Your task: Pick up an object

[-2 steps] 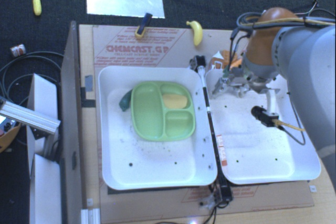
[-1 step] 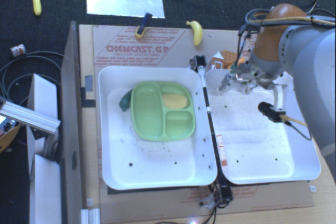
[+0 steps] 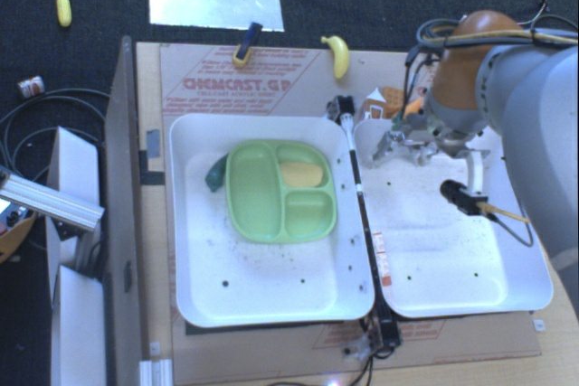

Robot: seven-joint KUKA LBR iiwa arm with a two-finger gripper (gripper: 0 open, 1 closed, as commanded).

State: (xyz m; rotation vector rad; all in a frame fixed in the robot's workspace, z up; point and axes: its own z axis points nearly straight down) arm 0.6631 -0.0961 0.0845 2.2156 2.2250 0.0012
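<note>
Gripper (image 3: 409, 149): hung low over the far left part of the right bin (image 3: 452, 285), close to that bin's far wall.
Jaws: how far open could not be told; nothing was seen held.
Arm (image 3: 529, 117): reached in from the right, its orange band (image 3: 470, 50) above the wrist.
Plate (image 3: 271, 212): green, in three compartments, lay flat in the far half of the left bin (image 3: 271, 298).
Yellow piece (image 3: 301, 174): lay in the plate's far right compartment, well apart from the gripper.
Teal thing (image 3: 215, 172): lay on the left bin's floor, touching or just beside the plate's left edge; part of it seemed hidden under the plate.
Board (image 3: 289, 72): a pale sheet under both bins, printed in red "CHEMCAST GP"; smaller red print below it was too small to read.
Label (image 3: 377, 250): a small red and white tag on the strip between the bins; not readable.
Banana (image 3: 338, 56): on the board beyond the bins, near the far edge.
Clip (image 3: 246, 45): yellow and dark blue, on the board's far edge, left of the banana.
Orange thing (image 3: 391, 99): just behind the right bin's far wall, near the gripper; its kind was unclear.
</note>
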